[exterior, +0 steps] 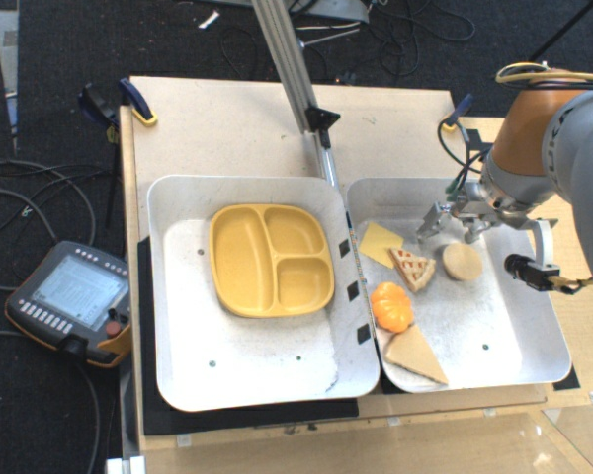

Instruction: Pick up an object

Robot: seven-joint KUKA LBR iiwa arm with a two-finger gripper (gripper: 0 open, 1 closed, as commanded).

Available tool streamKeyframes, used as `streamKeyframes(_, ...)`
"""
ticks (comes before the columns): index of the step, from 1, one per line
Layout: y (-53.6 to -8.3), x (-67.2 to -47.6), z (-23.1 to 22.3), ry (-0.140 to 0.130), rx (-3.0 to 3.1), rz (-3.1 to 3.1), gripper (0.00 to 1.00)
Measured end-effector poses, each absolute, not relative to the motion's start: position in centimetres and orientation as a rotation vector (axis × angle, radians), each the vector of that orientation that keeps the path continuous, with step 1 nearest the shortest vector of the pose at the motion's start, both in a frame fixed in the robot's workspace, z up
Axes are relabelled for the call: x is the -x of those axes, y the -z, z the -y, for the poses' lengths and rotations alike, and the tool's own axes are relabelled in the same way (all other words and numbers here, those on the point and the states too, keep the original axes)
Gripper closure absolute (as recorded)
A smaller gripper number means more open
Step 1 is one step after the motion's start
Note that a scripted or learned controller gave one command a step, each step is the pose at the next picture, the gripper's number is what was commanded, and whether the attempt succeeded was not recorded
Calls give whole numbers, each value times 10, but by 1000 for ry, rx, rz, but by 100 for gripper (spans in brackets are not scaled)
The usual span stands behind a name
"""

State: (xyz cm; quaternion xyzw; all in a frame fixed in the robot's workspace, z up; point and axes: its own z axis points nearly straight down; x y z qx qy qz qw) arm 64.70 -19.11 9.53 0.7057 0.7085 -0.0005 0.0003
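Note:
The right bin holds several toy foods: a yellow cheese slice, a lattice pie wedge, a round beige bun, an orange pumpkin-like fruit and a tan sandwich wedge. My gripper hangs over the bin's far part, just above and behind the bun and to the right of the cheese slice. Its fingers look spread, with nothing between them.
A yellow three-compartment plate lies in the left bin. A slanted metal pole crosses the bench from the top down to the divide between the bins. A teach pendant lies off the bench to the left.

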Motion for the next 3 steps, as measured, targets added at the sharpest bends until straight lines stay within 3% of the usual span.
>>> streamKeyframes(1, -106, -648, 191, 0, -2213, -2225, 100)
streamKeyframes(3, -232, -658, 195, -7, -2212, -2220, 100)
